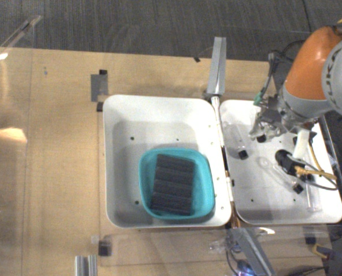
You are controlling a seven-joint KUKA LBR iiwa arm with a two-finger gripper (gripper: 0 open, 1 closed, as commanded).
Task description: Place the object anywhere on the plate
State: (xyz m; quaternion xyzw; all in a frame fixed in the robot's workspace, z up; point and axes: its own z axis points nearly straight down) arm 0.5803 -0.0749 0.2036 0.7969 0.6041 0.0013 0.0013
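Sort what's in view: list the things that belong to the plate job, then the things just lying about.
Belongs to the job:
teal plate, in the left bin
dark ridged block, lying on the plate
gripper, above the right bin

Just lying about:
small black cube, on the right bin's floor
grey bar, beyond the gap between the bins
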